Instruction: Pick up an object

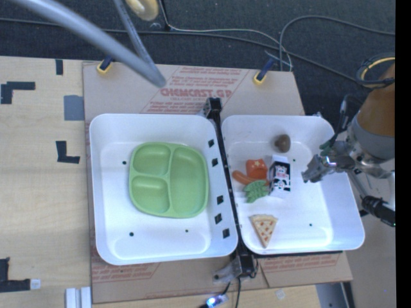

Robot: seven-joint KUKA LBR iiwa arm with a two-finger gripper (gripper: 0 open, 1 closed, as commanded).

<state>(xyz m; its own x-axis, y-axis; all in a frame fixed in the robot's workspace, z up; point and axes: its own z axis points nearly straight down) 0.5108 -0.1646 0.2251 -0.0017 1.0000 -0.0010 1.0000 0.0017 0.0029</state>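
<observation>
**Objects sit in right bin, gripper at its right rim**

Objects cluster in the right bin (334, 233), left-centre. Gripper (316, 171) small and dark against the rim; can't tell how far open it is, nothing visibly between its fingers. Arm (377, 124) cut off at right edge. Small box (280, 175), black-and-white print, details unreadable. Brown round lump (282, 142) above it, identity unclear. Orange-red piece (255, 167), orange carrot-like piece (242, 178) and green leafy piece (256, 190) touch each other just left of the box. Pizza slice (263, 228) lies apart, nearer the front. Left bin (106, 233) holds a green divided plate (169, 179). Black divider (221, 172) runs between bins.
</observation>
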